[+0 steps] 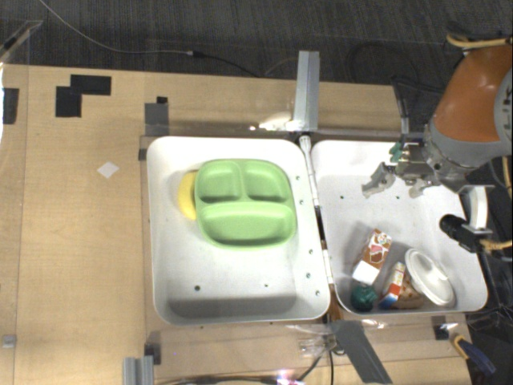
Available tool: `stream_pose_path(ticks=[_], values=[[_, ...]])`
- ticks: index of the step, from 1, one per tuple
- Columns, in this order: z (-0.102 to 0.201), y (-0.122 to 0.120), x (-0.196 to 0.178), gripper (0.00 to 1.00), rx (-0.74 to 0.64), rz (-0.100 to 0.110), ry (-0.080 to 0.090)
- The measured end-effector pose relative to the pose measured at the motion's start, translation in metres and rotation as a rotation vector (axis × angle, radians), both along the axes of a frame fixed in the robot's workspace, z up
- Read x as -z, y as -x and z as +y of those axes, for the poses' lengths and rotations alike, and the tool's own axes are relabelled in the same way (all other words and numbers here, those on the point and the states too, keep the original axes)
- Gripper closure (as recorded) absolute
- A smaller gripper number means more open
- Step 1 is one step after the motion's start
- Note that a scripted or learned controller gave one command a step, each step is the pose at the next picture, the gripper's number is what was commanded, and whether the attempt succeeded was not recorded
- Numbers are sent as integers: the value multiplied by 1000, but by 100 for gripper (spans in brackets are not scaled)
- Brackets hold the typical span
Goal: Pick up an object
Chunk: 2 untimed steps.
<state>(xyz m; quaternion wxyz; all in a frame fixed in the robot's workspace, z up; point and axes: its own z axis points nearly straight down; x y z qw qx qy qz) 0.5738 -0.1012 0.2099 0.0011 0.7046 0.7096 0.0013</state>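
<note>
Camera view: wooden bench (72, 239), dark carpet (200, 10).

A yellow object (186, 196) lies mostly hidden under the green divided plate (243, 200), too covered to identify.

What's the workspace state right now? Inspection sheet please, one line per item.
Surface: wooden bench bearing left bin and right bin.
Job's things: green divided tray over a yellow item in left bin; small box, white lid, dark green ball at right bin's near end.
Clutter: black tape marks on bench.
Grippers: pincer over right bin's far end, holding nothing, fingers apart.
Cables: thin wire across dark floor.
Surroundings: metal post behind the bins.
</note>
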Motion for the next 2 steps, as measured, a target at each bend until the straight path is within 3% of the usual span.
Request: stream_pose_path(ticks=[1,2], values=[[-20,6,-44,0,-124,-2,1],[4,74,31,0,-201,1,1]])
